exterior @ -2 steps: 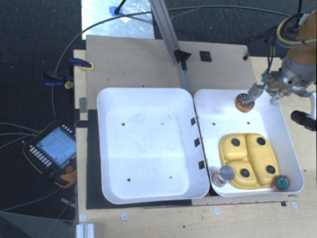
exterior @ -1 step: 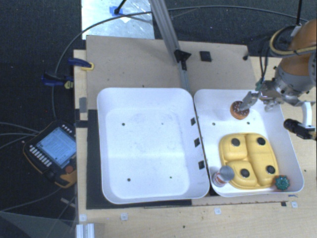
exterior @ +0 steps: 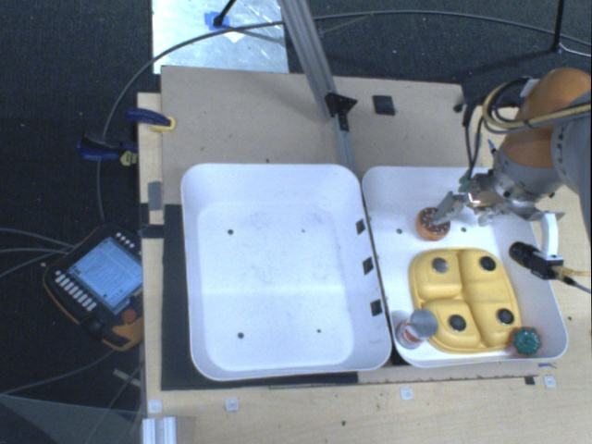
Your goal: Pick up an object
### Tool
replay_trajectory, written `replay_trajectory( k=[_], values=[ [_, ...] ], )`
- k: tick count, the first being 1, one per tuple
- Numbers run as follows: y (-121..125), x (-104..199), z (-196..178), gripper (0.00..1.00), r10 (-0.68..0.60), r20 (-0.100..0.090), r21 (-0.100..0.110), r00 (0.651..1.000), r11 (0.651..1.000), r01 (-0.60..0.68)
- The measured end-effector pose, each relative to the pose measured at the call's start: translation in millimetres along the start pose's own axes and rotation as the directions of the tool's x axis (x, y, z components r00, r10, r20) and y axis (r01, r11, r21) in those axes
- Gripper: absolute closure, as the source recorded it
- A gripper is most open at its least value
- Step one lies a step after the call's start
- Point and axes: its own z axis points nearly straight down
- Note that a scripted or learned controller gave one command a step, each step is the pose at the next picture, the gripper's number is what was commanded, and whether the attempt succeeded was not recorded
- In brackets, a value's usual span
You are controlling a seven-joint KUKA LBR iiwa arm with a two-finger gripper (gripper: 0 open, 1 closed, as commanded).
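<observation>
Nearest the viewer, along the lower rim of the right bin (exterior: 388,192), lie two small items: a teal ball (exterior: 527,341) in the lower right corner and a grey-capped round piece (exterior: 418,326) with a touch of red at the lower left corner. Between them, and filling most of that bin's lower half, sits a yellow moulded block (exterior: 467,299) with four rounded lobes, each marked by a dark dot; the grey-capped piece lies just beside its lower left lobe, and the teal ball just beside its lower right one.

Above the yellow block, in the upper half of the same bin, is a small brown round object (exterior: 430,222). My claw (exterior: 455,206) hangs at this object's upper right side, very close to it. Whether it touches cannot be told at this scale, nor can I tell how far my claw is open or whether it has hold of anything. My arm (exterior: 546,128), grey with its orange band, enters from the right over the bin's upper right corner.

Adjacent on the left is the left bin (exterior: 268,276), its rim meeting the right bin's. Both stand on the brown tabletop (exterior: 250,118). A handheld screen unit (exterior: 97,280) lies on the dark floor, left of the tabletop.
</observation>
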Motion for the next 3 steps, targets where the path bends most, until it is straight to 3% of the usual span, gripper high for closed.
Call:
replay_trajectory(
  k=[1, 3],
  values=[
    [3, -1, -15, 1.0, -0.001, 0.002, -0.009, 1.0, 1.0, 0.001],
    [14, 3, -145, 1.0, -0.005, 0.003, -0.013, 1.0, 1.0, 0.005]
  ],
)
